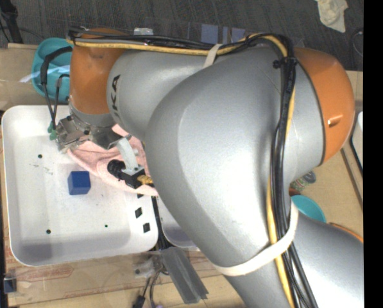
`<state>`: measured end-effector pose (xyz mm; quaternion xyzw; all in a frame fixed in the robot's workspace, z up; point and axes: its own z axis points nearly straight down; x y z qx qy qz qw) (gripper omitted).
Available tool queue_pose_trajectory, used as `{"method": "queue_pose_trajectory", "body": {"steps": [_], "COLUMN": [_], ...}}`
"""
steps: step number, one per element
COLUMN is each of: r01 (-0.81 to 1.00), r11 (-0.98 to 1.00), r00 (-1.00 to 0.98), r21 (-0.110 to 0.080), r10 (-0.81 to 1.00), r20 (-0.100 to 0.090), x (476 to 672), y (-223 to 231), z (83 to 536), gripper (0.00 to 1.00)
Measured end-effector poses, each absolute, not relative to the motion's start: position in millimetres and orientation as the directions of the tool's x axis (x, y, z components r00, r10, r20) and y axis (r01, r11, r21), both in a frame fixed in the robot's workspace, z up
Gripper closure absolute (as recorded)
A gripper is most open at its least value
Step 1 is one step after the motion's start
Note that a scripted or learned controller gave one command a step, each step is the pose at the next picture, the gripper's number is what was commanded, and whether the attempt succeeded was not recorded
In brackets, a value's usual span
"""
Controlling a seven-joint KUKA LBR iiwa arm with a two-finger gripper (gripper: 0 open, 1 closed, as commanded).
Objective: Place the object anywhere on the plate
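The smooth grey arm with its glossy orange band fills most of the frame, curving from lower right up to the upper left, black and yellow cables strapped along its shell. Its wrist ends over the back right part of the shallow white plastic bin at left; the two-finger gripper sits there as a cluster of small metal parts — cannot tell how far it is open, or whether it has hold of anything. Just beside it, toward centre frame, lies the flat pale pink plate, largely hidden under the arm, only a soft-edged pink patch showing. The small blue cube, matte and sharp-cornered, rests on the bin floor left of centre, close to the plate's visible edge but apart from it. A crumpled whitish cloth lies on the dark floor at upper right — well clear of the bench.
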<state>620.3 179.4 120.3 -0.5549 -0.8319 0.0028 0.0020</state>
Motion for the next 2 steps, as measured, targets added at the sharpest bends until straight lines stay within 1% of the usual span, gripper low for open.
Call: {"method": "queue_pose_trajectory", "body": {"steps": [1,2], "r01": [0.983,0.898], "r11": [0.183,0.440], "r00": [-0.183,-0.440], "r21": [-0.003,0.000], "r10": [0.983,0.898], "r20": [-0.001,-0.001], "x": [605.0,656.4], "y": [194,167], "z": [176,212], "gripper": [1.00,1.00]}}
